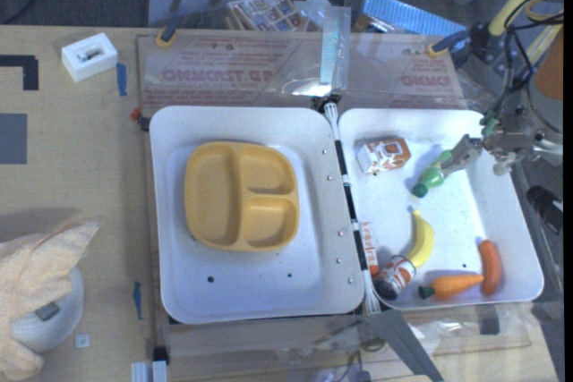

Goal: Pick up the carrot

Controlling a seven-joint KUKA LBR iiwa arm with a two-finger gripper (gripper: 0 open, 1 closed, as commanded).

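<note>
The carrot is orange with a small green top. It lies flat near the front edge of the right bin, pointing right. My gripper hangs over the upper middle of that bin, well behind the carrot. Its tip is right beside a green object; I cannot tell whether it touches it.
The right bin also holds a small carton, a banana, a can and an orange-red sausage just right of the carrot. A yellow divided plate sits in the left bin.
</note>
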